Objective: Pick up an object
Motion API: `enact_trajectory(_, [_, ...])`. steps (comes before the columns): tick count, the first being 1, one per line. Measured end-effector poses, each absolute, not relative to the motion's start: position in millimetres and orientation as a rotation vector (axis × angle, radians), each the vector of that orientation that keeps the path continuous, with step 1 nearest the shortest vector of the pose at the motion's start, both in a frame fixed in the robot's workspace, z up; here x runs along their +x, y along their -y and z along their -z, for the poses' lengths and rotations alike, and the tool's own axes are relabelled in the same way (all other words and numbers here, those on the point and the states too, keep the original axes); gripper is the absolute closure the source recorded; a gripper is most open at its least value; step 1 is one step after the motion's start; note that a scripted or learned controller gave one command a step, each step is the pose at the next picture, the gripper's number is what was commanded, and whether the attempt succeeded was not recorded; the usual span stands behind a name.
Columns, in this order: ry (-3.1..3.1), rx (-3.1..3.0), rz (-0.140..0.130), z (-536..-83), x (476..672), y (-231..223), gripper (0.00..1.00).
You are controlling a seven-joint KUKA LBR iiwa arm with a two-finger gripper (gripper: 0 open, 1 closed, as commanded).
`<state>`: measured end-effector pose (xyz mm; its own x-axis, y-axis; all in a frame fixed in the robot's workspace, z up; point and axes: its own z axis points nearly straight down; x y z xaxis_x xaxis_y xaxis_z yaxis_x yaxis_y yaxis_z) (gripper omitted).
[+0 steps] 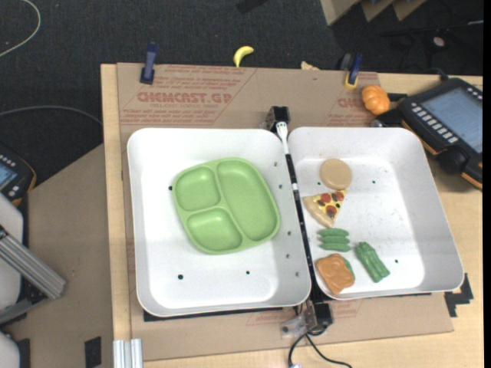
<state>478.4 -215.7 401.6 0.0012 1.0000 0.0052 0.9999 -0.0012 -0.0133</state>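
Nearest the onlooker, cable ends (307, 324) trail off the front edge of the cardboard sheet (192, 94) that underlies both bins. On it sit two shallow white bins pressed edge to edge: the left bin (153, 282) and the right bin (437, 228).

The candidates for the pick are bunched against the right bin's left wall, apparently loose toy food. Closest is an orange breaded-looking piece (335, 273) in the front corner, with a dark green ridged piece (371, 261) just beside it and a smaller green pod-like piece (334, 239) just behind. Farther back lie a pizza slice (326, 205) and, touching its far end, a round tan disc (335, 174). Their clustering would likely leave little room around any one of them.

The left bin holds a green three-compartment plate (225, 204), flat and slightly turned, its wells bare.

At the far edge, blue clamps (148, 64) pin the cardboard, presumably to stop it from sliding. A yellow banana toy (242, 54) and an orange toy (375, 99) lie outside the bins, near a handheld control pendant (449, 121). The gripper's state cannot be told; no pick has begun.
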Motion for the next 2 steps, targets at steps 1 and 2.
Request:
enact_trajectory(1, [2.216, -2.216, -0.006, -325, 511.7, 223, 1.0])
enact_trajectory(2, [2.219, -2.207, -0.004, -249, 479.2, 150, 1.0])
